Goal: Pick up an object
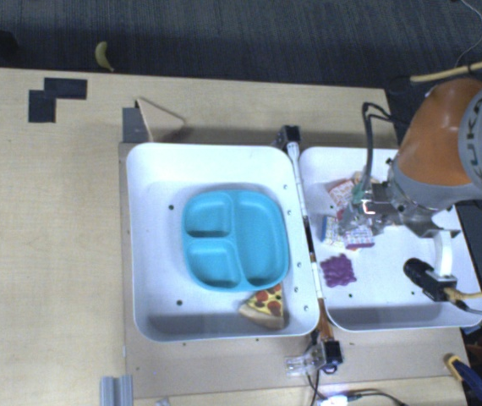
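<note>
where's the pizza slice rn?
The pizza slice lies in the left bin, at its near right corner, just below the blue divided plate.

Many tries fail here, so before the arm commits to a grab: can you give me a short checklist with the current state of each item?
1. Gripper over the right bin: ok.
2. Objects within reach: ok, small packets and a purple piece lie near it.
3. Object between fingers: cannot tell.
4. Finger opening: cannot tell.
5. Left bin untouched: ok, blue tray and pizza slice lie there.
</note>
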`<state>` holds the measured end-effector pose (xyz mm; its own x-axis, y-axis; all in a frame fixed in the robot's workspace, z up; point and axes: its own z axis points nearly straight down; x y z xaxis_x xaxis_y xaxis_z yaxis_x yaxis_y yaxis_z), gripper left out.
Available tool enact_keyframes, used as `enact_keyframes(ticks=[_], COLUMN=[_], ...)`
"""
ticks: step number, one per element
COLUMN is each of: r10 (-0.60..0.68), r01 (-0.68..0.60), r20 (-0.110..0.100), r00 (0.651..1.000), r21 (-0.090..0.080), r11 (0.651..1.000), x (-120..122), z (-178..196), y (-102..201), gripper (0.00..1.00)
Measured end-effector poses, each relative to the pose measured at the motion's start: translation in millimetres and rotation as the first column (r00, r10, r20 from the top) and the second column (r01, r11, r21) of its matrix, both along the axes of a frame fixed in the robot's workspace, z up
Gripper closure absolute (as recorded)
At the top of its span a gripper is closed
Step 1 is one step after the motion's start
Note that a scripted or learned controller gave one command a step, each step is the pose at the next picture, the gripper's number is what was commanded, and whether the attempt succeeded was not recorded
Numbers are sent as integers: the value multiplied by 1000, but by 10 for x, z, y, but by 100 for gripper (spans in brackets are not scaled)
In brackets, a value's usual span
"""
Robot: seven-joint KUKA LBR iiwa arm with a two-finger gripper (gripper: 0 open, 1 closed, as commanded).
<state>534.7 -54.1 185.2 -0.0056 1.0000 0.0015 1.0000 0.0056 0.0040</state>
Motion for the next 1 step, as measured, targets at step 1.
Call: enact_keyframes(ticks=[1], r10=[0], r01=[0], r20=[-2], r00=[1000], r21=[0], r11=[1000], x=[242], z=[-9], y=[730], gripper=[100])
